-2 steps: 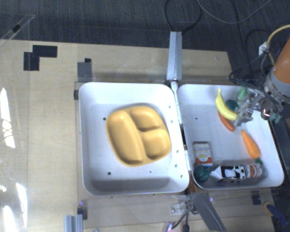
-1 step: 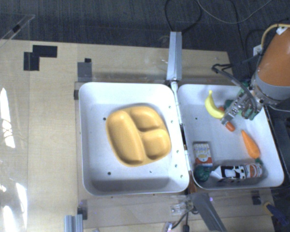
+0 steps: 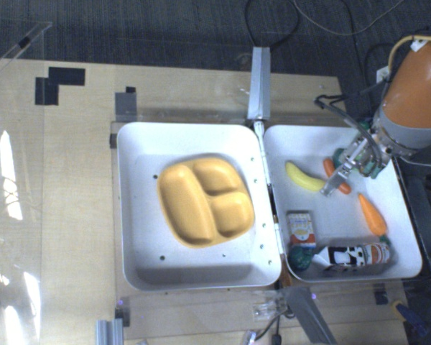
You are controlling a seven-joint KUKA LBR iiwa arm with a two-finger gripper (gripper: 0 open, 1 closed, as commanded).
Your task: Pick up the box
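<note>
Down at the lower right of the frame lies a bottle (image 3: 353, 256), and just above its left end sits the box (image 3: 301, 229). Risk: the claw (image 3: 343, 178) hangs upper right, over a banana (image 3: 304, 177) and small orange piece (image 3: 329, 167), so descending here misses the box. Arm slants in from the right; claw spread, pinching nothing.

The box (image 3: 301, 229) sits near the front edge of the right bin (image 3: 411, 254), close to the wall next to the left bin. A bottle (image 3: 353, 255) lies just in front of it. A banana (image 3: 304, 177) lies behind. The bin's middle is bare.
</note>
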